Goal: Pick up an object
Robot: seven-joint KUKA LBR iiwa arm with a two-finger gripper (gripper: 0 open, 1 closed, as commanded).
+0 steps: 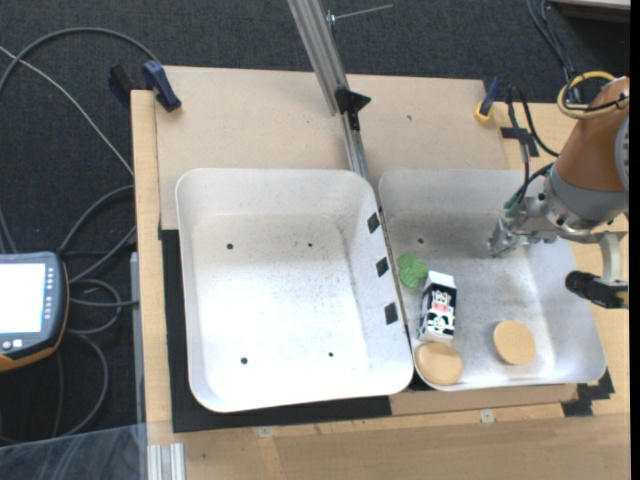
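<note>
Above the right bin (560, 268), the claw (500, 240) hangs, its grip state unclear, carrying nothing visible; the small carton (438, 310) and two wooden discs (514, 342) lie unpicked.

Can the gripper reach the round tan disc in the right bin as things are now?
Probably yes. The gripper hangs over the right bin, and the tan disc lies flat, apart from other objects, with bare floor between.

Arm (598, 158) cropped (right edge)
</note>
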